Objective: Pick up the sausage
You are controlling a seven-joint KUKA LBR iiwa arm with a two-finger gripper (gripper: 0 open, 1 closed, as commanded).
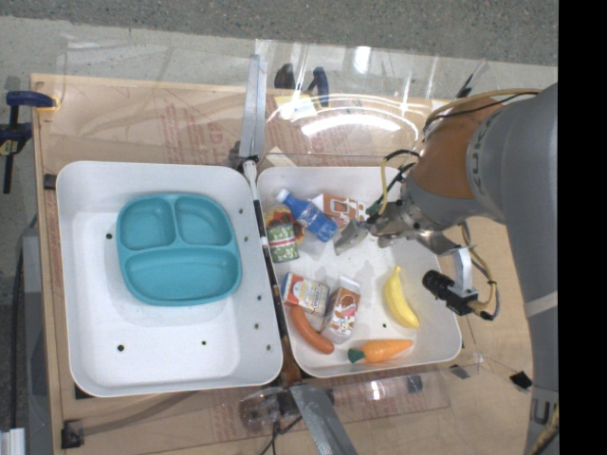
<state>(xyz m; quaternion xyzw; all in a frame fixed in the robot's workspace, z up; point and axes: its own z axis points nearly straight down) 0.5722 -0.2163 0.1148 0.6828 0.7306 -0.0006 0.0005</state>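
- The sausage (311, 330) lies free near the right bin's (432, 349) front rim, beside a carton (305, 294).
- The gripper (349, 236) hovers behind it (fingers slightly parted, holding nothing).

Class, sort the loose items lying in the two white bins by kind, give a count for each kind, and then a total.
Divided plates: 1, teal plate
Bottles: 1, blue bottle
Cans: 1, green can
Cartons and packets: 3
Food pieces: 3, sausage, banana, carrot
Total: 9
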